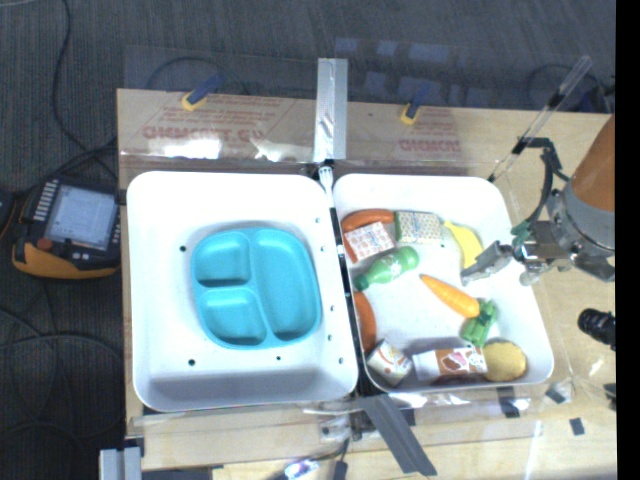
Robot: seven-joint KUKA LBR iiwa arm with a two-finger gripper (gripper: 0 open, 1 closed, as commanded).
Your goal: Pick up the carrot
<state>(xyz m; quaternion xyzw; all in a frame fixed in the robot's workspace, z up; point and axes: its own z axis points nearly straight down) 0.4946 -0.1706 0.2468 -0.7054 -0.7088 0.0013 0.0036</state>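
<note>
With the gripper (pixel 487 261) at the carrot's (pixel 450 294) two o'clock, jaw state unreadable, you straddle its orange midsection.

Two white bins (pixel 160 368) of smooth, faintly glossy plastic sit on a pale wood-look worktop (pixel 480 128). A turquoise sectioned tray (pixel 255 286) shows a satin plastic sheen. The carrot (pixel 450 295) looks like smooth moulded plastic, as does the shiny yellow banana (pixel 464 238) beside it. A brushed metal bar (pixel 331 108) stands between the bins, and clear glossy sheeting (pixel 220 128) catches the light over the worktop's far side. Dark matt carpet (pixel 100 18) covers the floor.
</note>
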